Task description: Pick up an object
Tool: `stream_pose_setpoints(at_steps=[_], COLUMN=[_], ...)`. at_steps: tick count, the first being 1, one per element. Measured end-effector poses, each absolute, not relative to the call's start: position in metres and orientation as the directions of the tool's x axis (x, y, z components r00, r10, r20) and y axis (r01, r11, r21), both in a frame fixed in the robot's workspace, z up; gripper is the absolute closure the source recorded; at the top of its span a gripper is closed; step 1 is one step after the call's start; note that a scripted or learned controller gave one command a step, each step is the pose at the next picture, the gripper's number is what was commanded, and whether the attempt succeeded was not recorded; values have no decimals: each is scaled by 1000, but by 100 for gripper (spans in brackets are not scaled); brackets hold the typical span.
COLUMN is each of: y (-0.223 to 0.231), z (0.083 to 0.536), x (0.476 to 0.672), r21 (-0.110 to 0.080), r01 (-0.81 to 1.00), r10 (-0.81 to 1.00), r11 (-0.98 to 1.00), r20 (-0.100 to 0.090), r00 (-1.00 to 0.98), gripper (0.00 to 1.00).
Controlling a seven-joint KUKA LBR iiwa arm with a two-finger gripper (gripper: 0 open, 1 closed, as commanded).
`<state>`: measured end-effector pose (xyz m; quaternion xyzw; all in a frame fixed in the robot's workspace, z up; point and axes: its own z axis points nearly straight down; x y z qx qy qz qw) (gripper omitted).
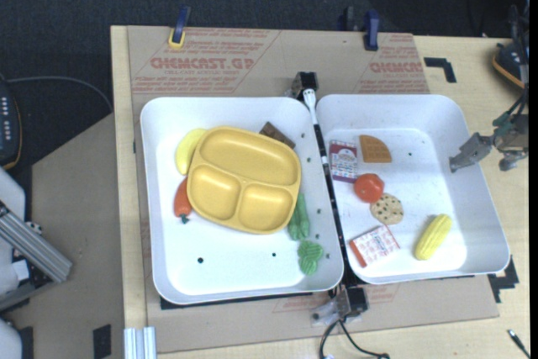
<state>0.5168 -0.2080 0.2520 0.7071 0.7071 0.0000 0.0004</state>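
Tray [244, 179] hides banana [189, 149], carrot [182, 199]; gripper [486, 151] partly cut off.

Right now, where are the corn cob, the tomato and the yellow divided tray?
corn cob [432, 236], camera view, middle of the cob.
tomato [368, 187], camera view, centre of its red top.
yellow divided tray [244, 179], camera view, on the ridge between its compartments.

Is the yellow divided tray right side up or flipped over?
Right side up: the yellow tray shows its three hollow compartments facing the camera.
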Motion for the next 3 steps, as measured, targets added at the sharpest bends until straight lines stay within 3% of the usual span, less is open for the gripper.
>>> stream_pose_setpoints(at_steps=[3], y=[-210], z=[99], x=[513], r21=[-5], r01=[1000], r10=[1000], r11=[-1], r20=[3], r00=[1], gripper=[0])
